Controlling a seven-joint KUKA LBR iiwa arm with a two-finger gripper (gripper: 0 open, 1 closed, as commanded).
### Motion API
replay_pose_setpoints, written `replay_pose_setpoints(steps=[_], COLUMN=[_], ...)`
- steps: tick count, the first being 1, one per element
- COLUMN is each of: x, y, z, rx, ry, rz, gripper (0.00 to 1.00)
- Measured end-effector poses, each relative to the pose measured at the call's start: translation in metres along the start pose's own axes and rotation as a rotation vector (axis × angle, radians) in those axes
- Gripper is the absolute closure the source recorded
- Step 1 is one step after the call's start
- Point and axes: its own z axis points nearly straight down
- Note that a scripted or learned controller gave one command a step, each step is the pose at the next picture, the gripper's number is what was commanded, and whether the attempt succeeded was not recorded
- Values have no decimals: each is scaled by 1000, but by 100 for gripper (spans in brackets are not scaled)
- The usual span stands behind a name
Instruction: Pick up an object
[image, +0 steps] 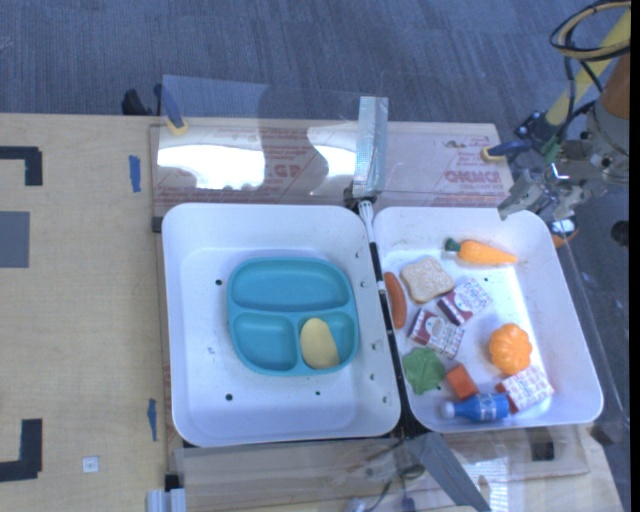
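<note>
My gripper (538, 195) hangs over the far right corner of the right bin (577, 330), up and to the right of an orange carrot (481, 253). Nothing shows in its grasp. Lower in that bin lie a bread slice (427, 278), a red sausage (396, 299), two snack packets (452, 315), an orange pumpkin (510, 346), a green leafy piece (424, 370), a small orange block (461, 381), a blue bottle (478, 408) and a red-and-white packet (528, 388).
The left bin (190, 300) holds a blue divided plate (285, 290) with a yellow oval food piece (319, 343) in its lower right compartment. A clear panel with a grey post (370, 145) stands behind the bins. Wooden bench lies to the left.
</note>
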Motion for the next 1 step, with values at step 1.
replay_pose_setpoints(steps=[1], x=[-9], y=[16], z=[138], rx=[17], ry=[3], rz=[66], gripper=[0])
